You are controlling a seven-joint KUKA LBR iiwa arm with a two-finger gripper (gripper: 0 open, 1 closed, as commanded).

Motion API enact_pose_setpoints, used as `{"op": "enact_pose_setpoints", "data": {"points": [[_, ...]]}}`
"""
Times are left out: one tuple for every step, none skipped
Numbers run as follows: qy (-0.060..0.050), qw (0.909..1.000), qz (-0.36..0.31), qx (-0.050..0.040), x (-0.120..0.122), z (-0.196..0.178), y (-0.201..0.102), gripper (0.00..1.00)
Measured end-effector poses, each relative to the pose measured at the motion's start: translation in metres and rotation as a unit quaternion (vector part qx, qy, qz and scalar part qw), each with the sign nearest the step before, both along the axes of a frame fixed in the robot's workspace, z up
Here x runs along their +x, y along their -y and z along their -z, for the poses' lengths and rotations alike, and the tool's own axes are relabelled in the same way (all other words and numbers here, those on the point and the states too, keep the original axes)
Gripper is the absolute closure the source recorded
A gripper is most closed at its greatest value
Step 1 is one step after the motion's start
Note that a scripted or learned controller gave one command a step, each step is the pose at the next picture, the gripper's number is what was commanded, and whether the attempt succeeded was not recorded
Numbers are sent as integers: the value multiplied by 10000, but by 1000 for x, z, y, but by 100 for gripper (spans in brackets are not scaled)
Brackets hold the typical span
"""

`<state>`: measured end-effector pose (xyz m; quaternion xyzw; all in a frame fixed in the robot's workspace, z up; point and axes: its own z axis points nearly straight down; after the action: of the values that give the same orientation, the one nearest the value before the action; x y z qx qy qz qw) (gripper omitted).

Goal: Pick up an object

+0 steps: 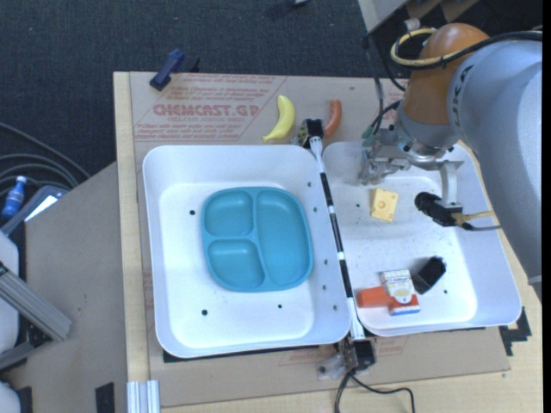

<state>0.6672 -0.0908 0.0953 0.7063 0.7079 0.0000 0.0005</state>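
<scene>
Honestly, we can't tell how the two-finger gripper (372,167) is set; it hovers just above-left of the yellow holed cheese wedge (384,205), so we'd centre over that wedge before descending.

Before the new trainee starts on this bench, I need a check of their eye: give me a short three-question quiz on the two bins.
1. True or false: the blue tray lies in the left bin.
2. Which lies outside both bins? A) cheese B) banana C) small carton
3. Fill in: the pincer hangs over the ____ bin.

Key: 1 true; 2 B; 3 right.
</scene>
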Motion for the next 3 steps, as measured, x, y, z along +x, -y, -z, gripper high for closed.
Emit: {"op": "enact_pose_setpoints", "data": {"points": [[-2,10000,0,-1,0,0,0,0],[-14,10000,14,2,-1,11,10,0],[-3,10000,10,-2,0,0,9,100]]}}
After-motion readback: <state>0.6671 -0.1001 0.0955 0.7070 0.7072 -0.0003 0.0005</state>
